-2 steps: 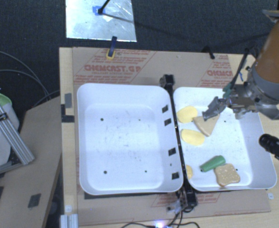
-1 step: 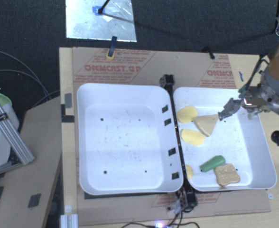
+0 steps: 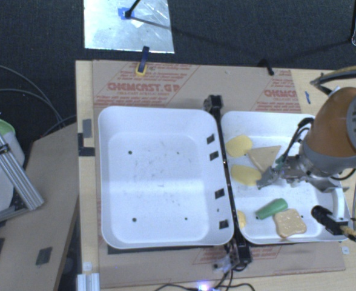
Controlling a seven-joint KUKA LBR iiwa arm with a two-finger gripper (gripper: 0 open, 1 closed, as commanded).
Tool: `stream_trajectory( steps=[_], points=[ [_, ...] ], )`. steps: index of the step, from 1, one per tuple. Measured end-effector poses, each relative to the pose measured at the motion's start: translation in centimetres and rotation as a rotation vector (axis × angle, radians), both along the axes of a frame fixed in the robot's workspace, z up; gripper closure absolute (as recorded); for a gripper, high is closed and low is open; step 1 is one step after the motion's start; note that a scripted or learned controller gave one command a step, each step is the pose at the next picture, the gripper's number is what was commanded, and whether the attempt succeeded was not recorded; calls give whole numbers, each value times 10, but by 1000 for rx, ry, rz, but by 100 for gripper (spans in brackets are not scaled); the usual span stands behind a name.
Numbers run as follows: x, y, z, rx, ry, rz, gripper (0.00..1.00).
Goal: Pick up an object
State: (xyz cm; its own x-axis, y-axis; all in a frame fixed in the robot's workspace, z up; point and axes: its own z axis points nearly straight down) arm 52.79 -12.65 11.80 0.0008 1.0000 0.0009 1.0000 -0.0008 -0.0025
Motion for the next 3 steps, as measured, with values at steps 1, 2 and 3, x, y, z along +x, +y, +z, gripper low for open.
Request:
stream_trajectory(
  steps=[1,2,3],
  points=[
    [-44,-84,-35,-1,-1,-4,0],
    [-8,-7,-33,0,-5,11,0],
    [-9,-11,-23,-1,-7,5,100]
  ],
)
